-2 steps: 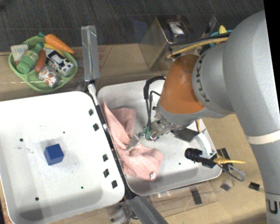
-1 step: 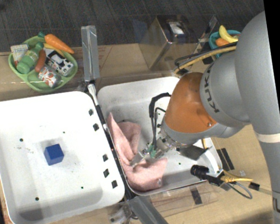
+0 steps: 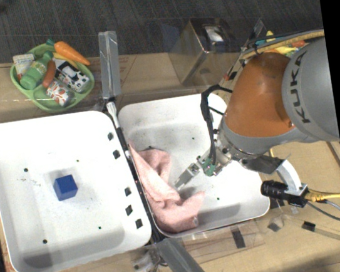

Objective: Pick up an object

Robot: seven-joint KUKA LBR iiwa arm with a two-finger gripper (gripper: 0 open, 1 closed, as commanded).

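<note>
We see the arm [image 3: 267, 105] reaching in from the right over the right bin [image 3: 245, 213], its orange band bulking above the wrist and the claw [image 3: 187, 175] pointed down and leftward toward the pink cloth [image 3: 163, 193]. The cloth lies crumpled along the left wall of that bin, pressed up against the divider between the two bins, running from about the middle of the wall down to the near corner. That position matters: the wall blocks an approach from the left, so the claw comes at the cloth from its open, right side, at a slant. The claw's tip sits just at the cloth's right edge, seemingly touching or nearly touching a fold. We cannot tell how far apart its jaws stand, since the tip is small and partly lost against the cloth, nor whether any fabric is caught between them; we judge the grasp as not yet proven

In the left bin [image 3: 16, 206] a blue cube [image 3: 65, 186] rests alone, well apart from the arm and out of its current line. Beyond the bins, at the desk's [image 3: 147, 66] far left corner, a green bowl [image 3: 28, 96] holds toy food, including a carrot [image 3: 69, 51]; it looks like spare stock set aside from the work

We judge the cloth to be the target, and a soft heap may slip unless a raised fold is pinched
</note>
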